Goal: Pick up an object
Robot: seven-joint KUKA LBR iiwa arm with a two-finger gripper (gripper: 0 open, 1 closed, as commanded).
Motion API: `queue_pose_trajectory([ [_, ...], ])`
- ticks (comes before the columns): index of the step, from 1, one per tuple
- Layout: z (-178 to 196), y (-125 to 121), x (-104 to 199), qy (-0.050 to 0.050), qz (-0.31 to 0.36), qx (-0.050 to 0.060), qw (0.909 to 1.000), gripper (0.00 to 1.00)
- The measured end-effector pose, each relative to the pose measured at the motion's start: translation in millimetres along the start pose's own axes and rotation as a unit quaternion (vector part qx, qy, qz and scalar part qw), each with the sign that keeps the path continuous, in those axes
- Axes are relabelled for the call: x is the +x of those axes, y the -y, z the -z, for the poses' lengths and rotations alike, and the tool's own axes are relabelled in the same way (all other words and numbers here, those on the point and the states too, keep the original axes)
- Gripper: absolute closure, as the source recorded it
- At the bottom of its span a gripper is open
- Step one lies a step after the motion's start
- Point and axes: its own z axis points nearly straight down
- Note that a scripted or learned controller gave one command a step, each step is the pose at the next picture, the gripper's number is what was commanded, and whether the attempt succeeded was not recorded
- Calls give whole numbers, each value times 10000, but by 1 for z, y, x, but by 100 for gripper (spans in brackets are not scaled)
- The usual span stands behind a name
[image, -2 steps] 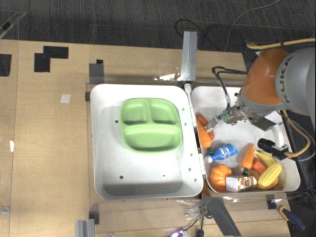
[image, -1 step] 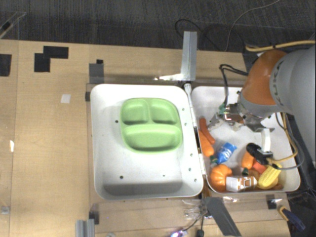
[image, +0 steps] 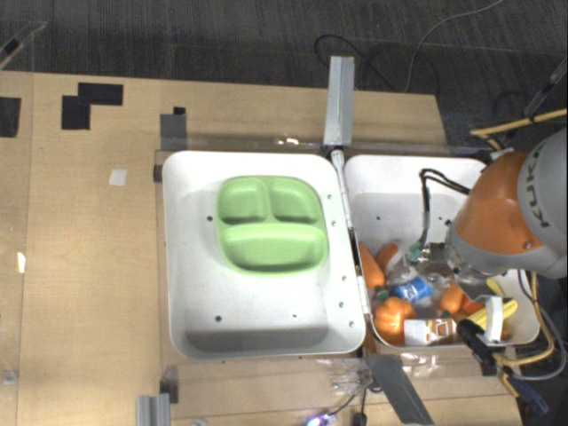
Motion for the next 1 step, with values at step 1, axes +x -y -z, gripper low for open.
queue_pose_trajectory([
  [1,10,-4,1,-8,14,-27,10000,100],
])
